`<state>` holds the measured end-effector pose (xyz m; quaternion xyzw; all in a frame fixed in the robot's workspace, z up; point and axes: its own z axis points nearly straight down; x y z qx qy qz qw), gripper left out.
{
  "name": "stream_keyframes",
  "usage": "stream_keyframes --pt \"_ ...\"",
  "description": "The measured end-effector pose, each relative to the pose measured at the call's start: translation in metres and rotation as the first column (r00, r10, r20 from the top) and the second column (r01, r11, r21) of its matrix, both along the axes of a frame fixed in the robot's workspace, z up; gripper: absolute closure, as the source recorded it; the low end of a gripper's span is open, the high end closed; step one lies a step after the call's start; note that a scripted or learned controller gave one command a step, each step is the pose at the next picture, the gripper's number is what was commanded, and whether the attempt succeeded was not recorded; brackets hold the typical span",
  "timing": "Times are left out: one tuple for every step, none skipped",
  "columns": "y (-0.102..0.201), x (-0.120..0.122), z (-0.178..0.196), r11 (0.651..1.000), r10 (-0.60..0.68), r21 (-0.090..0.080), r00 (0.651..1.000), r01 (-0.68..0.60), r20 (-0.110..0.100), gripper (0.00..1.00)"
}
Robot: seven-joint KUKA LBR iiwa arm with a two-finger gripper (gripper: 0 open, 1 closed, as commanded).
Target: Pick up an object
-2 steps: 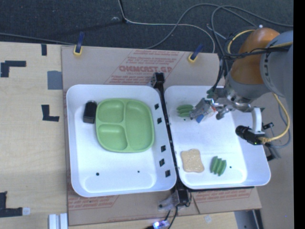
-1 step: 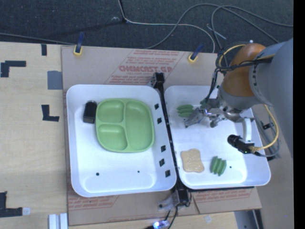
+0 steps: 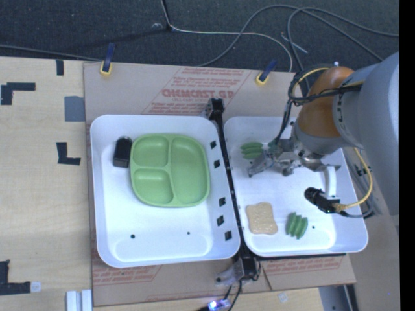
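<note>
My gripper (image 3: 262, 166) sits low beside green pod (image 3: 251, 150); jaw state unclear. Pod looks light, soft, ridged: pinch across its middle.

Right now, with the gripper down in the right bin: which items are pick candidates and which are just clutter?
Job-relevant:
- gripper, low in the right bin
- green piece, right beside the gripper
- tan slice
- second green piece

Lying about:
- green divided plate in the left bin
- black block beside the plate
- cables behind the bench
</note>
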<state>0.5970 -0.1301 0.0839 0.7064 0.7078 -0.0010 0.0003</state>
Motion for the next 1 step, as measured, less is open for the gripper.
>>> stream_keyframes --pt "0.0000 0.0010 0.0121 1.000 0.001 -0.001 1.000 -0.001 0.003 1.00"
